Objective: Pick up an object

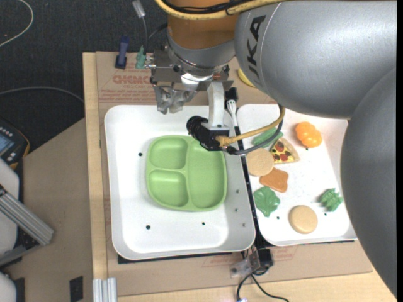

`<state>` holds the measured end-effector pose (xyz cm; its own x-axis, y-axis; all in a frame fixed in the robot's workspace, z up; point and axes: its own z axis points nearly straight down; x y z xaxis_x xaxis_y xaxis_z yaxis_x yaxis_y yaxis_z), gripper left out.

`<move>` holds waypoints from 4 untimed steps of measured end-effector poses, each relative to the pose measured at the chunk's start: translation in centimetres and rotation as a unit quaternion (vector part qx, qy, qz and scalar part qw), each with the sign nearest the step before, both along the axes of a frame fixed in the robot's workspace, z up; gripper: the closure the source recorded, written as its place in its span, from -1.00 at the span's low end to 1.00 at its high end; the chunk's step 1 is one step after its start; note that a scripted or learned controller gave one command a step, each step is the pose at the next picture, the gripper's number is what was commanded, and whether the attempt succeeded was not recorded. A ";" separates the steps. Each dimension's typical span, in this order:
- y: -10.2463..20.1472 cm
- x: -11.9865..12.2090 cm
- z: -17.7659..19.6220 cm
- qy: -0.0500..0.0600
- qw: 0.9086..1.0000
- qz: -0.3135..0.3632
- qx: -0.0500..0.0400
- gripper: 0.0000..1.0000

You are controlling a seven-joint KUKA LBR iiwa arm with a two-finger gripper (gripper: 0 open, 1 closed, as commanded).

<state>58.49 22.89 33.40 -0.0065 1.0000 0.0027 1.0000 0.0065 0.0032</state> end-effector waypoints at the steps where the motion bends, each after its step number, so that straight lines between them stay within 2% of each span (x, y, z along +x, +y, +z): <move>1: -0.5 -6.6 -14.5 0.011 1.000 -0.004 -0.004 1.00; 2: -5.1 -6.1 -0.5 -0.006 1.000 -0.006 0.001 1.00; 3: -7.9 -10.9 -7.7 0.007 1.000 -0.005 -0.003 1.00; 4: -14.6 -10.5 -2.4 -0.002 1.000 -0.007 -0.002 1.00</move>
